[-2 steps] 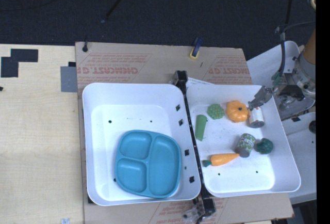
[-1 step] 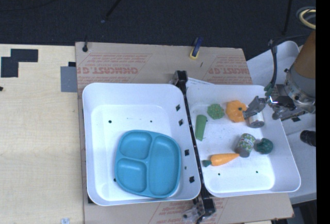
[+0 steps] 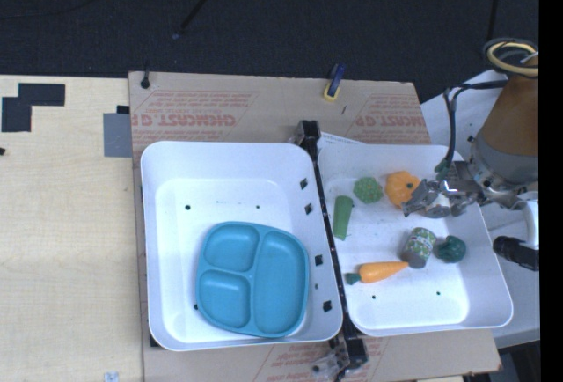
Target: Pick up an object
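My gripper (image 3: 426, 200) hangs low over the right bin (image 3: 440, 310), near its right wall, just right of an orange toy (image 3: 400, 186). Nothing shows held in it. A round green bumpy toy (image 3: 368, 189) lies left of the orange one. Near the bin's left wall lies a green cucumber-like stick (image 3: 342, 216). Below the gripper sit a small grey-green can (image 3: 420, 246) and a dark green toy (image 3: 452, 249). A toy carrot (image 3: 383, 271) lies lower in the bin, tip to the right.
The left bin (image 3: 176, 187) holds a blue divided plate (image 3: 253, 279). A black divider strip (image 3: 318, 213) runs between the bins. Both bins rest on cardboard (image 3: 229, 112). The arm's orange band (image 3: 519, 112) rises at the right, with cables around it.
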You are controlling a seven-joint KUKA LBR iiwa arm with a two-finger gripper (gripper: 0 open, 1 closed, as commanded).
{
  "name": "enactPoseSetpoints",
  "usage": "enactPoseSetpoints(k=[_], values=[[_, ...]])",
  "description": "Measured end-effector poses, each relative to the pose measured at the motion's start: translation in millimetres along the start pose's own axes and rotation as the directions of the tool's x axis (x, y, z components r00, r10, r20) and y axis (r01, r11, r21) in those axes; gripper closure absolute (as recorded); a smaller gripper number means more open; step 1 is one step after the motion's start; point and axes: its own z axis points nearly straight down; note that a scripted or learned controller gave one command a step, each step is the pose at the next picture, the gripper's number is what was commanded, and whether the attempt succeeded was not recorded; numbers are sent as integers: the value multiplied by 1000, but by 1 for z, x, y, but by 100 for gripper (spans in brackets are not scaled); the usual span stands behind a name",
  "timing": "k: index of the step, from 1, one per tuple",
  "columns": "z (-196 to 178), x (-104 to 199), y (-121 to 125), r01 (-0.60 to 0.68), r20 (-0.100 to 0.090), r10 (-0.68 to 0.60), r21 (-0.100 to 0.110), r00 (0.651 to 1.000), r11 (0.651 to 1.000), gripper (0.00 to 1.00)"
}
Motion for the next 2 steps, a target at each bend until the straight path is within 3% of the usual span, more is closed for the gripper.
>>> enactPoseSetpoints(k=[2], values=[[97,1,2,-1,-1,1,1,1000,1000,0]])
